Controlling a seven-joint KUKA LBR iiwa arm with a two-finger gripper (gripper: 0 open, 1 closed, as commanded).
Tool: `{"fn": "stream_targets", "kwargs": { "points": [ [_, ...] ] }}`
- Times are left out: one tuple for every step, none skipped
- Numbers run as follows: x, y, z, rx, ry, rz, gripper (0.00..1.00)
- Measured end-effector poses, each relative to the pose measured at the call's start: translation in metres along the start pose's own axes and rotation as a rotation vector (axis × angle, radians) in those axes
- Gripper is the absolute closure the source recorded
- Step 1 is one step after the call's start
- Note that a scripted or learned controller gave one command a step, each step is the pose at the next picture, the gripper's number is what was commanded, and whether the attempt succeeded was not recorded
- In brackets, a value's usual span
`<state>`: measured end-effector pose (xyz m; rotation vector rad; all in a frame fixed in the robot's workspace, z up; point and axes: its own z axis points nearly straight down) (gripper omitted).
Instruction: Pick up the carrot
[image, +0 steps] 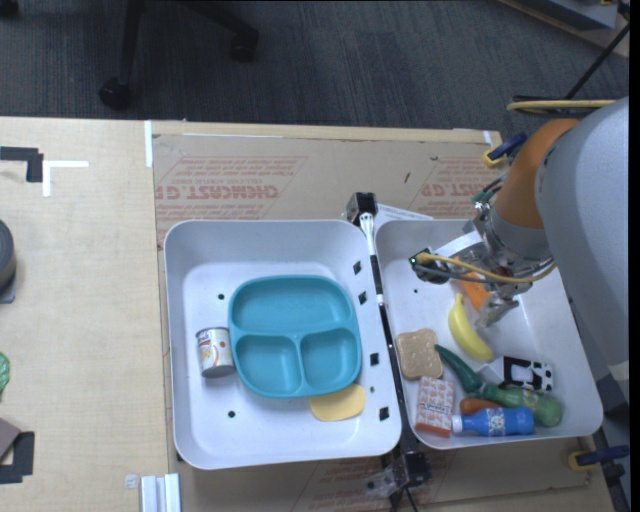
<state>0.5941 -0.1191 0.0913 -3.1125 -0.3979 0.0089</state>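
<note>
The carrot (472, 294) shows as a small orange patch in the upper middle of the right bin (560, 300), just above a yellow banana (468, 331). Most of the carrot is hidden under my gripper (494, 300), which hangs low directly over it and seems to touch it. The grey arm with its orange band (525, 185) reaches in from the right and covers the bin's upper right part.
In the right bin lie a toast slice (417, 352), a green vegetable (463, 368), a red-white packet (435, 405), a blue bottle (496, 421) and a black-white item (527, 373). The left bin (190, 270) holds a teal divided plate (295, 335), a small can (213, 352) and a yellow piece (337, 403).
</note>
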Motion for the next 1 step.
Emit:
{"fn": "stream_targets", "kwargs": {
  "points": [
    [-0.0011,0.0014,-0.0086,0.003,-0.003,0.005,1.0]
  ]
}}
